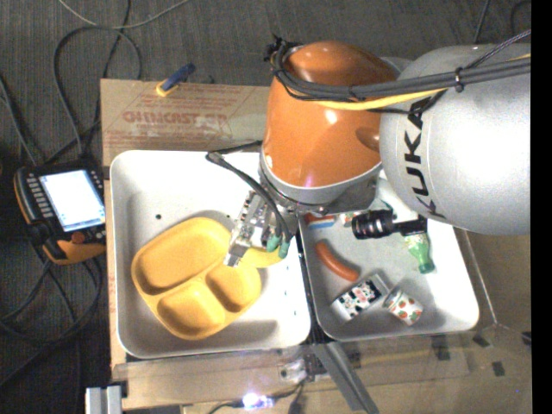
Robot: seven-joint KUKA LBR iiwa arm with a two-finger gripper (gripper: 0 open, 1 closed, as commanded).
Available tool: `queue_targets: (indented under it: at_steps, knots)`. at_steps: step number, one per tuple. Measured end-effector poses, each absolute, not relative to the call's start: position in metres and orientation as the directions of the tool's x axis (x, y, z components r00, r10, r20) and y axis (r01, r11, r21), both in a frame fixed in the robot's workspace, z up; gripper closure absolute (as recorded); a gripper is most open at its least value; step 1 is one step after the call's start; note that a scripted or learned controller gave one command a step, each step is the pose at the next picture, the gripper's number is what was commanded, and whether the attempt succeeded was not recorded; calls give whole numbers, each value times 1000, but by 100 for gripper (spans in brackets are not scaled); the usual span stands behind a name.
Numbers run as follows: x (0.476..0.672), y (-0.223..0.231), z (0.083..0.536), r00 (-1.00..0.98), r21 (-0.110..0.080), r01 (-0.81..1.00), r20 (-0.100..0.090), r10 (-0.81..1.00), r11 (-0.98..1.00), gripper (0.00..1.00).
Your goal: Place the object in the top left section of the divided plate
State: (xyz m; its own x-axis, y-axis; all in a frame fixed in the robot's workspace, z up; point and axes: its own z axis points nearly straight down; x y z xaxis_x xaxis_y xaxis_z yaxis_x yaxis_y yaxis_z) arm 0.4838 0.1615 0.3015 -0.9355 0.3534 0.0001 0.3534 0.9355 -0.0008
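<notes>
Gripper (250,247) hangs over the yellow divided plate's (172,274) right rim in the left bin (129,197). Whether it holds anything is unclear.

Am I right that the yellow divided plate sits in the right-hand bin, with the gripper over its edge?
Not quite. The camera view shows the yellow divided plate in the left bin, not the right one. The gripper is indeed over the plate's right edge.
</notes>
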Motion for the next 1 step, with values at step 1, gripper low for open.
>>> queue_targets:
  at_steps: [1]
  knots:
    - [530, 163, 414, -917, 1, 399, -3, 399, 917, 100]
